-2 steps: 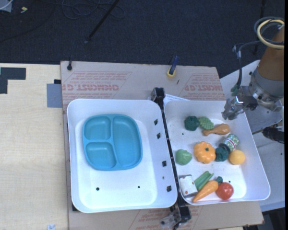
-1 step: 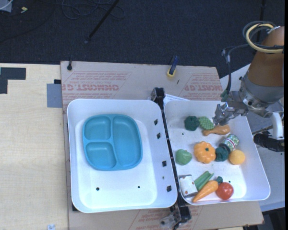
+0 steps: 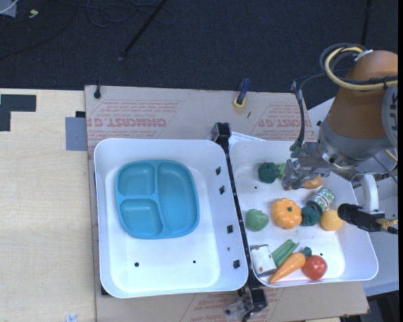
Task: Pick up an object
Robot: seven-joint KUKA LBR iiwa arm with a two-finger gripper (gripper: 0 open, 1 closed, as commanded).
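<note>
Gripper (image 3: 297, 176) positioned low in right bin (image 3: 363, 267), near its far edge, beside green toy (image 3: 268, 172); fingers' state cannot be determined; possibly touching orange pumpkin (image 3: 286, 212)

Gripper (image 3: 297, 177) sits low in the right bin. Dark green broccoli-like piece (image 3: 269, 172) lies just left of it. Orange pumpkin (image 3: 286, 212) rests below it, a green leaf-shaped item (image 3: 256, 219) lower left. Small labelled can (image 3: 322, 198), tilted, lies to its lower right. Carrot (image 3: 287, 266) and red tomato (image 3: 314, 267) lie well below.
</note>
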